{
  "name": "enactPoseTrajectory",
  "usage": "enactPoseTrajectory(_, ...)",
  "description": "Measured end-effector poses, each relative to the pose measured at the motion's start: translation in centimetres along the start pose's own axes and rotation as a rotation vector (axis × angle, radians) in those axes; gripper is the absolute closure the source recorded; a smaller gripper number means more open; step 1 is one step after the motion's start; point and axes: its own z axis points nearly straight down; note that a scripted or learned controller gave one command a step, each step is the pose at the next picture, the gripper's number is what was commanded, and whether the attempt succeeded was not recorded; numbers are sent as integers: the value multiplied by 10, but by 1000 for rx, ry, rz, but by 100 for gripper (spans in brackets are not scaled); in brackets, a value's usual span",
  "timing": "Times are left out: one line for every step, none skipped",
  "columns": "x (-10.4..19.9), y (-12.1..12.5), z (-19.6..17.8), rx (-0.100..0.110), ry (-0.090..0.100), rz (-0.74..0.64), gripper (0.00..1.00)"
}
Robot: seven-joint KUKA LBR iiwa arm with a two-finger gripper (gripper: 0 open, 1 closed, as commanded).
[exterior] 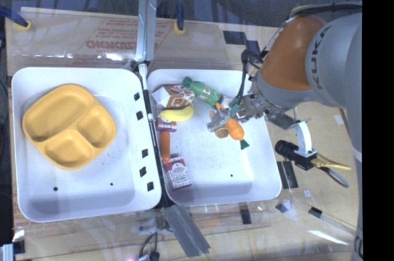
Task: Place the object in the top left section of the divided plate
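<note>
Camera view: carrot (234, 129) — orange, green-tipped — lies beside the hand (225, 117).

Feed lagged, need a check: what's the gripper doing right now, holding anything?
Gripper: down in the right bin at the carrot; open or closed cannot be told.

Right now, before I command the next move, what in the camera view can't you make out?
- Tool: too small and cluttered in the camera view to tell whether it grips the carrot.
- Carton: its label is too small to read, and the banana overlaps its lower edge.
- Arm: cut off by the right side of the camera view.
- Yellow divided plate: section depths unclear from above.
</note>
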Motion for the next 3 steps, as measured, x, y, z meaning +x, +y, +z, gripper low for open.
enactPoseTrajectory(0, 0, 0, 0, 0, 0, 0)
enactPoseTrajectory(0, 0, 0, 0, 0, 0, 0)
enactPoseTrajectory(0, 0, 0, 0, 0, 0, 0)
